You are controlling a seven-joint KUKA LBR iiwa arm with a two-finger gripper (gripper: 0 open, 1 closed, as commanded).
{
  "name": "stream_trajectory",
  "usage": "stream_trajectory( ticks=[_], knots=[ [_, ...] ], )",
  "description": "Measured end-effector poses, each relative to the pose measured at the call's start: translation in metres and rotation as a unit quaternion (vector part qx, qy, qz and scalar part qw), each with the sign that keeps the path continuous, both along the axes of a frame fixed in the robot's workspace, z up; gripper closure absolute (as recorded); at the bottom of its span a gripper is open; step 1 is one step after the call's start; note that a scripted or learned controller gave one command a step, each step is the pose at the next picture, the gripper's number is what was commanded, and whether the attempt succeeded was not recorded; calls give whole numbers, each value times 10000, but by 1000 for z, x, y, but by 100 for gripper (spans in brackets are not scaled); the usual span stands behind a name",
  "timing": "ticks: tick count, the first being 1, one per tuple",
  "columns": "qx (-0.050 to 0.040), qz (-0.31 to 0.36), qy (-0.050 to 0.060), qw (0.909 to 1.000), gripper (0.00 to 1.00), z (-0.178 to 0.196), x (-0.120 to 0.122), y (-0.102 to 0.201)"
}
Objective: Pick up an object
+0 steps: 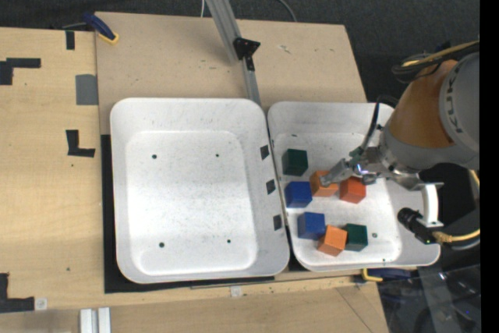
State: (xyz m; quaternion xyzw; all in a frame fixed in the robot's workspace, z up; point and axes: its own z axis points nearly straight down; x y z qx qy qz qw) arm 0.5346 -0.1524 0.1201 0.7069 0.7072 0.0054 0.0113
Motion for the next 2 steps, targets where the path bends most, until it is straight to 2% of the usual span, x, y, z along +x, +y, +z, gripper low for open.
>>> stream_trajectory(
  ticks=[1,2],
  knots=[
    [0,4,-25,10000,100,10,2,0],
    [39,6,107,9999,100,54,-3,2]
  ],
)
